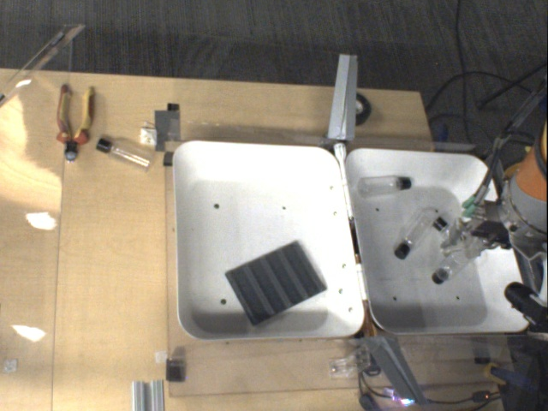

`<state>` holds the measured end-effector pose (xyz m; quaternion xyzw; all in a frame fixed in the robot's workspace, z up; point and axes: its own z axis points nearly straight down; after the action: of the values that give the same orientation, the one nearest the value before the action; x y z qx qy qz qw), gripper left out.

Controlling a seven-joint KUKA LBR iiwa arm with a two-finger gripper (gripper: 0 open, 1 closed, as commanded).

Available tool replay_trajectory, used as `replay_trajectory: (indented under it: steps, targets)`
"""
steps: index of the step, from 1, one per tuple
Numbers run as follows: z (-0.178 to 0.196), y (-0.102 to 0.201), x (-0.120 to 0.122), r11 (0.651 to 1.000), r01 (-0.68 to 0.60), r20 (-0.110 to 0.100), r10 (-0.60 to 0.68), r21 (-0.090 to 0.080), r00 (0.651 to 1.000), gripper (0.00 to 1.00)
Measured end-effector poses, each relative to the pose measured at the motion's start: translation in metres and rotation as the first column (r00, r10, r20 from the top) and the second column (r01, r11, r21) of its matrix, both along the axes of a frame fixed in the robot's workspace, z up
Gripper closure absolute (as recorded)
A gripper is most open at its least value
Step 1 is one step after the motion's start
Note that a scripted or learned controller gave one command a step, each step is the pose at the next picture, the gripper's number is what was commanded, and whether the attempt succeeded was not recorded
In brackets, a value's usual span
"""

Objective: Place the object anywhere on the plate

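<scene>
A dark grey ridged plate (276,282) lies tilted in the front part of the left bin (205,187). Several clear vials with black caps lie in the right bin (462,165): one near the back wall (385,183), one in the middle (413,235), and one lower down (443,273). My gripper (462,243) reaches in from the right and hangs low over the middle of the right bin, right beside the middle and lower vials. It overlaps clear plastic there, so I cannot make out whether a vial is in its grasp.
The orange-banded wrist (533,176) and cables crowd the right bin's right side. Pliers (74,116) and a loose vial (124,151) lie on the bench to the left. A metal post (344,97) stands behind the gap between the bins.
</scene>
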<state>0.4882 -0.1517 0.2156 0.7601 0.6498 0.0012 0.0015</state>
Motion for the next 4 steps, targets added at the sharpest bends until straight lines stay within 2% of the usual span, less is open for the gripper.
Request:
replay_trajectory:
  steps: [1, 2, 3, 4]
  targets:
    - [-0.024, 0.058, 0.106, 0.995, -0.098, -0.001, 0.098, 0.0, 0.995, 1.0]
    - [-0.013, 0.131, 0.156, 0.994, 0.108, 0.0, -0.108, -0.001, 0.994, 1.0]
    - [-0.031, 0.203, 0.149, 0.892, 0.452, -0.003, -0.452, 0.001, 0.892, 1.0]
    - [-0.016, 0.265, 0.165, 0.949, 0.314, -0.001, -0.314, 0.002, 0.949, 1.0]
